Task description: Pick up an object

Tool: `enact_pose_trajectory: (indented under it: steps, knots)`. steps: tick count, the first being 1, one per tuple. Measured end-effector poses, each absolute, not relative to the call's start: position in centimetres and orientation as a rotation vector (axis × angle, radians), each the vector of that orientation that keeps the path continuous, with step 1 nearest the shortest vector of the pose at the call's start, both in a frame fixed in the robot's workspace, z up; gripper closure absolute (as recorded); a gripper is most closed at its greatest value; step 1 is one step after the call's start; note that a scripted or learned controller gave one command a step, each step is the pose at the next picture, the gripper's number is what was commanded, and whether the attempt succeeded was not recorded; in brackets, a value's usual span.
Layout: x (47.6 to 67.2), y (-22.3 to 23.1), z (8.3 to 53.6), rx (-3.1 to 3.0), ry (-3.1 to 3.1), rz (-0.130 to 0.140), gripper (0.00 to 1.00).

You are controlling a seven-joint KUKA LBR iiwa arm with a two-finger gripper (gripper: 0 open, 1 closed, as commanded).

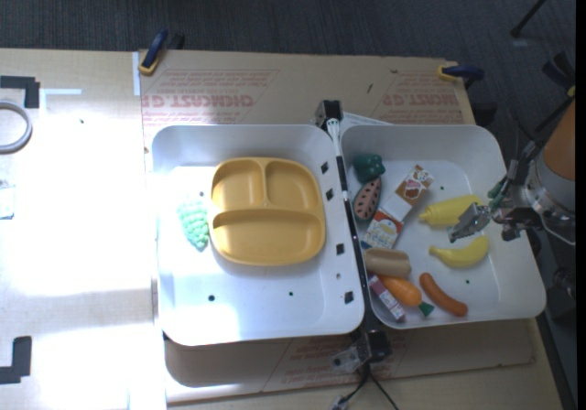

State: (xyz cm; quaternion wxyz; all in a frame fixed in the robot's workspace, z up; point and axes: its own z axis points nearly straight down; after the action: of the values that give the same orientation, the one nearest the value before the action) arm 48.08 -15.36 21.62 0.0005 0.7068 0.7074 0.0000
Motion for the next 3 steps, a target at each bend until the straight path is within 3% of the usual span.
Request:
enact_pose_trajectory:
  steps: [1, 2, 3]
  knots:
    - [47.8, -11.7, 9.2, 2.233, 2.211, 0.000, 0.00]
    - [47.8, -13.2, 9.2, 1.811, 2.567, 0.001, 0.00]
    - [47.9, -13.3, 10.2, 1.813, 2.562, 0.003, 1.00]
